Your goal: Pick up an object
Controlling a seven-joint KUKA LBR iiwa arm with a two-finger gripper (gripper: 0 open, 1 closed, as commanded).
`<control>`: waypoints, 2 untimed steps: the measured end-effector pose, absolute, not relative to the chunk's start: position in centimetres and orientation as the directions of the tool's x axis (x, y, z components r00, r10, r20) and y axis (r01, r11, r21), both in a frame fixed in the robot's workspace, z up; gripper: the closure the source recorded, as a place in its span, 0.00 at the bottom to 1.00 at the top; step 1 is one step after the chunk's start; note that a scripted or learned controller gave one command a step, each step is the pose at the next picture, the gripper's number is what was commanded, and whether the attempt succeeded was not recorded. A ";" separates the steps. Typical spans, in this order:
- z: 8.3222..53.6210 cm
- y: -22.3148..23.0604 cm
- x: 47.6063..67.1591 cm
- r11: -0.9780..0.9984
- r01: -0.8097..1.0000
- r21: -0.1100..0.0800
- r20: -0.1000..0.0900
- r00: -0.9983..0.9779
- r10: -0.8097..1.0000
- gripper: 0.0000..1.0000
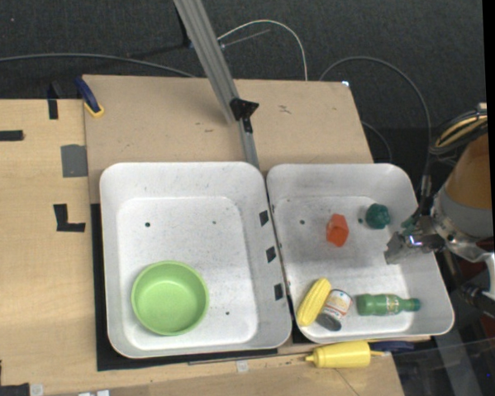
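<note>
The right bin holds several small objects. An orange block lies near its middle, with a dark green round object to its right. Along the front wall lie a yellow corn-like piece, a small tin touching it, and a green bottle on its side. My gripper hangs over the bin's right rim, just right of and below the green round object and above the bottle. It holds nothing that I can see.
The left bin contains a light green bowl in its front left corner. A yellow bottle lies on the bench in front of the right bin. A grey pole slants across the back.
</note>
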State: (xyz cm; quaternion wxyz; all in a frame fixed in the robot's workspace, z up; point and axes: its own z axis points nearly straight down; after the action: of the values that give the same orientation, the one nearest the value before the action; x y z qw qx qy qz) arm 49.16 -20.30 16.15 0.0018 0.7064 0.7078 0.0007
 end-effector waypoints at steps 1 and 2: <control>22.2 -20.1 48.7 0.002 1.000 0.004 -0.002 -0.002 1.000 1.00; 25.6 -20.1 48.7 0.002 1.000 0.002 -0.001 -0.002 1.000 1.00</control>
State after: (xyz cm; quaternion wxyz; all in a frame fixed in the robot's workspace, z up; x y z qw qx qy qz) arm 48.74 -20.07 25.55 0.0012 0.7065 0.7077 0.0003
